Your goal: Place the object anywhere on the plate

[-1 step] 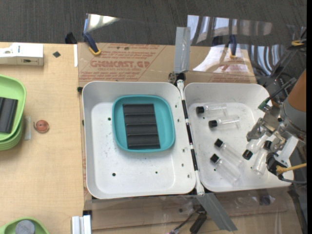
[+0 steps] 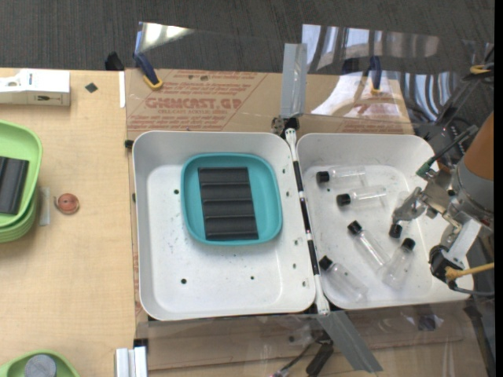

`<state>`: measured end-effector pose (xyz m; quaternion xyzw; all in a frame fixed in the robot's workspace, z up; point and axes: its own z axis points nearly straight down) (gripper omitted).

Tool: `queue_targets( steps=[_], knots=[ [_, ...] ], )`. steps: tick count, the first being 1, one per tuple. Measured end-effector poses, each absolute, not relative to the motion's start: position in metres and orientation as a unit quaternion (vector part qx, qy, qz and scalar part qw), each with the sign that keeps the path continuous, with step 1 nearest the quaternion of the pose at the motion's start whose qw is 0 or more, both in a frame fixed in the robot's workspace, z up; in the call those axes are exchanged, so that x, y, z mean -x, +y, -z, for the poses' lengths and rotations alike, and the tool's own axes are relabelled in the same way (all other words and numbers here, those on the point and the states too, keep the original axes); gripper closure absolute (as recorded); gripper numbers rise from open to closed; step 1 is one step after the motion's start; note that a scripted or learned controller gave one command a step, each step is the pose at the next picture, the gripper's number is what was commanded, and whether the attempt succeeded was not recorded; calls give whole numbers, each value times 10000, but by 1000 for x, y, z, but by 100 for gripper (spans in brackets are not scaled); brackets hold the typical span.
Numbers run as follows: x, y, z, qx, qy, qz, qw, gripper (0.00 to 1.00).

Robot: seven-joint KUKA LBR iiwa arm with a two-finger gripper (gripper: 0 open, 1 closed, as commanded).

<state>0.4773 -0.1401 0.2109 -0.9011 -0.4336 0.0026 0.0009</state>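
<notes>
arm (image 2: 479, 187) cut off at right edge, green tray (image 2: 16, 183) cropped left

Bright, even light; glare on rear plastic panels (image 2: 369, 49).

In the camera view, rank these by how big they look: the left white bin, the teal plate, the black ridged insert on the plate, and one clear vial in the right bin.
Largest to smallest:
1. left white bin
2. teal plate
3. black ridged insert
4. clear vial, far the smallest

The vials themselves look alike in size, so any of them ranks last.
</notes>
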Motion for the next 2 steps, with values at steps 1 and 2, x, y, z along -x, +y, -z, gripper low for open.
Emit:
queue_targets(
  steps=[1,2],
  knots=[
    [-477,-203,-276,9238,-3829,-23,4,0],
    [-494,-217,-375,9358,-3524,-26,2,0]
  ],
)
